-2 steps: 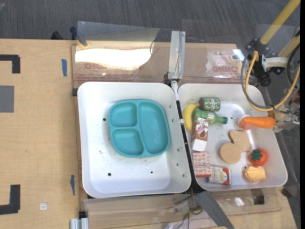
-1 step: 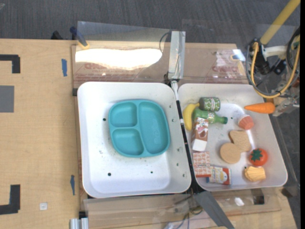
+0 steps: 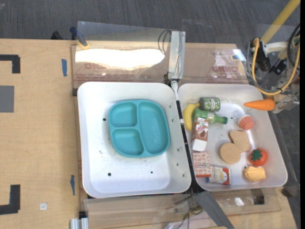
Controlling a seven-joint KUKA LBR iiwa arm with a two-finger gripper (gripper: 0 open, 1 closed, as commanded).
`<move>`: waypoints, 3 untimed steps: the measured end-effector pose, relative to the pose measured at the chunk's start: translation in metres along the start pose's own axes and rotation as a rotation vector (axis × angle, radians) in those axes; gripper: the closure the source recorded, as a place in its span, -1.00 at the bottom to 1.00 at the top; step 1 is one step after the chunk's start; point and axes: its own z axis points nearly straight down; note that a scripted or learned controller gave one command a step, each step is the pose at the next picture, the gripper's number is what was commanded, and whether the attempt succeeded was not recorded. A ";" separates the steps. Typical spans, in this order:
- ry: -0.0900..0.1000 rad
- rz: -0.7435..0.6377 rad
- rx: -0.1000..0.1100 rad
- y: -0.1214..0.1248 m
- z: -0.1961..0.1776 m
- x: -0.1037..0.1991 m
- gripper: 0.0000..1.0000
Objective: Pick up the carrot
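Orange carrot (image 3: 259, 105) lies at the right bin's (image 3: 281, 168) two-o'clock rim, tip pointing to nine o'clock, its thick end at the gripper (image 3: 282, 102); whether the gripper grasps it cannot be told. Carton (image 3: 200, 136) labels are too small to read.

At about 2 o'clock in the camera view, the robot's wrist end (image 3: 276, 61): dark, blocky body with pale grey-white fittings; yellow cables (image 3: 259, 78) looped around it, thin black wires alongside; a yellow tube (image 3: 284, 14) slanting toward 1 o'clock; pincer (image 3: 286, 101) pale grey metal, small, detail too blurred to resolve.
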 end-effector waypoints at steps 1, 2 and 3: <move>-0.010 0.004 -0.007 0.015 0.031 -0.048 1.00; -0.007 -0.002 -0.001 0.009 0.021 -0.046 1.00; -0.005 -0.004 0.005 0.005 0.012 -0.044 1.00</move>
